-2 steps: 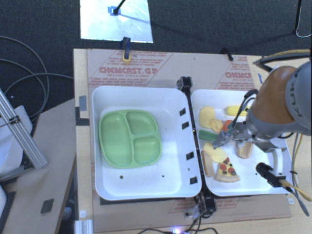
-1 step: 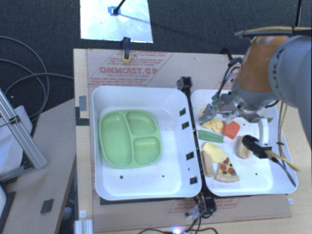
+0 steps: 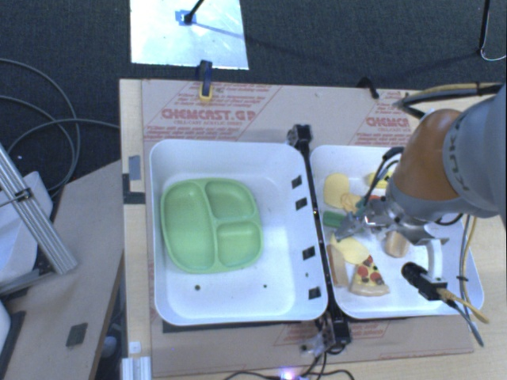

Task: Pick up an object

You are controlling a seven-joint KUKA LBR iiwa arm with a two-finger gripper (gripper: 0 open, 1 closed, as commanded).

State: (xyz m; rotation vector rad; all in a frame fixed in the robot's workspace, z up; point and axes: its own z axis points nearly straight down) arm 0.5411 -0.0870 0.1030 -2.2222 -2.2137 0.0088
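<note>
One fixed cam, mounted above the surface (image 3: 238, 105), looking down at a slant. Mid-range: both white bins fit w/ margin, left bin (image 3: 182, 307) near frame centre, right bin (image 3: 341, 161) toward 3 o'clock. Dark floor fills 12 o'clock. Arm (image 3: 467, 157) enters from 3 o'clock. Near surface edge runs along 6 o'clock.

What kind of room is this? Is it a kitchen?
Probably a robot lab, not a kitchen. A grey robot arm reaches over two white bins, the food is toys like a pizza slice, and loose cables lie on dark carpet.
</note>
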